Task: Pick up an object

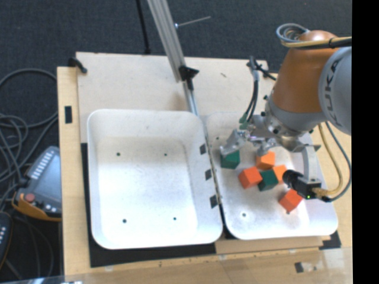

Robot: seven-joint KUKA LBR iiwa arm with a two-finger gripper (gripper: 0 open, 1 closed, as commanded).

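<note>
In the right half of the frame, the grey arm [308, 81] is reaching down into the right-hand bin [320, 220], where a small heap of blocks is lying. A green block [230, 158] is sitting at the left of the group, close to the bin's inner wall; an orange block [250, 177] is touching a darker green block [269, 178] at the centre, a paler orange block [266, 160] is lying just above them, and a red-orange block [290, 200] is resting apart, lower right. The left-hand bin [148, 176] is sitting alongside.

These blocks are looking light, stiff and plain-faced — likely foam or wood, so neither fragile nor slippery, and best taken across two flat opposite sides. The green block, standing clear of its neighbours, is seeming the easiest to grasp.

The gripper [240, 139] is hovering right over that green block, its metal parts overlapping the block's upper edge. Whether it is touching the block, or how wide it is standing, I cannot tell — the wrist is hiding too much. Nothing is visibly being held.
</note>
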